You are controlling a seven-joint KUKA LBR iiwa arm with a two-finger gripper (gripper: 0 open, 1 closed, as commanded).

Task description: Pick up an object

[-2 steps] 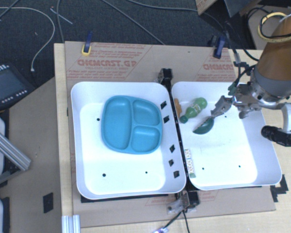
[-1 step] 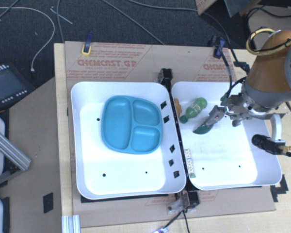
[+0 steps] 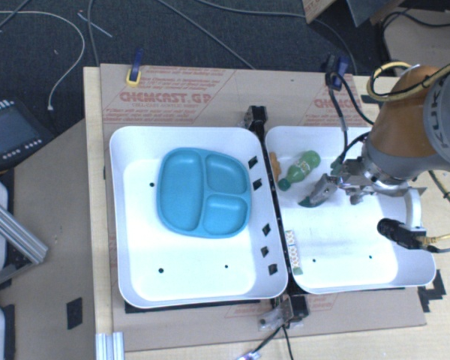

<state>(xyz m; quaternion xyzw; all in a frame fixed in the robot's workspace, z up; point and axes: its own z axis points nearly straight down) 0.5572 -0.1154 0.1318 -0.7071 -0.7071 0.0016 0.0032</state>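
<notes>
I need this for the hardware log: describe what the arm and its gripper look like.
The arm is a thick rounded grey body with a wide orange band above the wrist. Yellow and dark cables loop over its top. Below the band sits a metallic grey wrist block, ending in a small dark-tipped gripper. A black cylindrical part juts out beside the wrist.

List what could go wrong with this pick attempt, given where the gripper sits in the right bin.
1. The gripper is low beside the green bottle and a small dark green item; closing here may nudge either aside rather than grasp it.
2. Both lie near the divider between the bins, so a push could wedge them against that wall.
</notes>
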